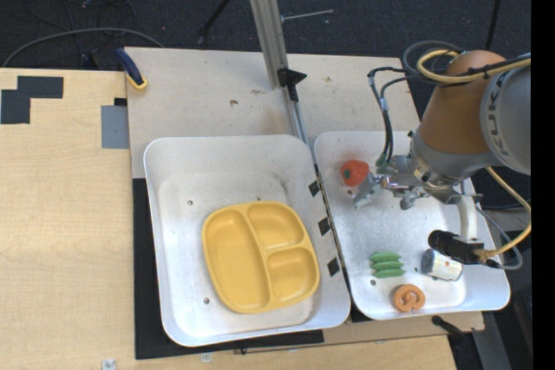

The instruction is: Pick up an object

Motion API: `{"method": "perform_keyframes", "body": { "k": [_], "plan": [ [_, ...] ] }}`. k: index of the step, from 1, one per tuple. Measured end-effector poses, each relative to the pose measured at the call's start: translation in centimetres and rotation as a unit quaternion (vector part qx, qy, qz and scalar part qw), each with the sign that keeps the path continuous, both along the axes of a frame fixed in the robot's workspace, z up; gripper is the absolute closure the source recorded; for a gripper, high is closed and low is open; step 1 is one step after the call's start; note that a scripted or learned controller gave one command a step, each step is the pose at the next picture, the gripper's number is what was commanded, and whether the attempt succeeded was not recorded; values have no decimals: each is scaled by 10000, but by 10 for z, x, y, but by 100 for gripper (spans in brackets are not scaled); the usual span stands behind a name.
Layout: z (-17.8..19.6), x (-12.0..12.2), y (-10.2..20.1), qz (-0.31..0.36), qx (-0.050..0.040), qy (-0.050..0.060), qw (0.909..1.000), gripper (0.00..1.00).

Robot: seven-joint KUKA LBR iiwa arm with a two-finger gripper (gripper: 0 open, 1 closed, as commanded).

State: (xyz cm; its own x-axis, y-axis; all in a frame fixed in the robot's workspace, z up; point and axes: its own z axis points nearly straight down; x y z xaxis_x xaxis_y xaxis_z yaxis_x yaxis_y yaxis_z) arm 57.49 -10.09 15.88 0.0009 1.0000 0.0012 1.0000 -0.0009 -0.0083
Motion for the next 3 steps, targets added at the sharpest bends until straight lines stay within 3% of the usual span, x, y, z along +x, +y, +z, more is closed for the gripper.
{"method": "perform_keyframes", "body": {
  "k": [1, 2, 3],
  "plan": [
    [-64, -2, 4, 2, 3, 4, 10000, 0],
    [-51, -2, 2, -25, 2, -9, 10000, 100],
    [-8, -2, -4, -19, -8, -46, 10000, 100]
  ]
}}
